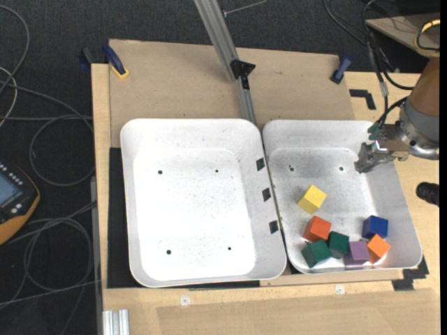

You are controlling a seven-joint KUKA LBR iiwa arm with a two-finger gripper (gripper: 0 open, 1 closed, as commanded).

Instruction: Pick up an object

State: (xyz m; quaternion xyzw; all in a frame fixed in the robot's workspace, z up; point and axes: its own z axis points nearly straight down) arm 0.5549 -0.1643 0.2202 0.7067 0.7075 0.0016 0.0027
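Observation:
Several small blocks lie in the right bin (391, 187). A yellow block (312, 199) sits near its middle. Toward the front edge cluster a red-orange block (318, 227), two green blocks (316, 252) (339, 243), a purple block (358, 251), an orange block (378, 246) and a blue block (375, 226). My gripper (364, 160) hangs over the bin's back right part, well above and behind the blocks. Nothing shows between its fingers.
The left bin (188, 201) stands beside the right one. A metal pole (220, 33) slants in from the top to the gap between the bins. Blue clamps (116, 63) (341, 68) hold the brown board at the back. Cables lie on the floor at left.

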